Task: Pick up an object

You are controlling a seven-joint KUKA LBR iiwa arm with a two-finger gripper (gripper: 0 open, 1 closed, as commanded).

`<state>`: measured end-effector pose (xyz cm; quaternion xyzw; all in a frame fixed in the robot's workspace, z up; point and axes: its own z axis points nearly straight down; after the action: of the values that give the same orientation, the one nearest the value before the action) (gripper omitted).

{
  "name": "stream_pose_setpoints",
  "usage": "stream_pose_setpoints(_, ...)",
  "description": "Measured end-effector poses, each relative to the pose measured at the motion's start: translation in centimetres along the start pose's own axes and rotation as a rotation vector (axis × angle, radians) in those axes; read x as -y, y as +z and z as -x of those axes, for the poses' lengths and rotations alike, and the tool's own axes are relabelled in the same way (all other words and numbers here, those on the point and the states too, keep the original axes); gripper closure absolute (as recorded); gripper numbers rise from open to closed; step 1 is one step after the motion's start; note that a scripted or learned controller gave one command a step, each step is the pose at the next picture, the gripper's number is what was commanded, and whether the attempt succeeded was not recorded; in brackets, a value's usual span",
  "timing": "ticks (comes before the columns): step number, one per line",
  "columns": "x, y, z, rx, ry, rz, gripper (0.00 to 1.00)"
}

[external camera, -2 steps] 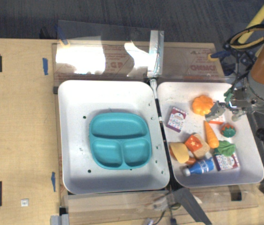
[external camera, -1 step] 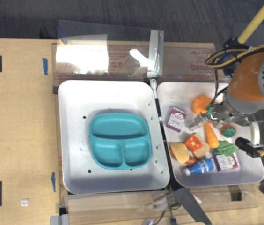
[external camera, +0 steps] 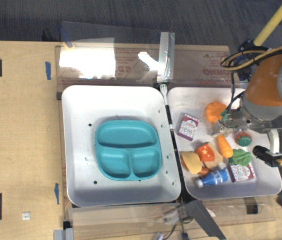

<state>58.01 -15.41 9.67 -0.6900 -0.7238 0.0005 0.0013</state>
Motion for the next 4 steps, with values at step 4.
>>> stream_pose_setpoints(4,-6.8,-9.8,-6.4,0.000,0.008,-0.007,1.00)
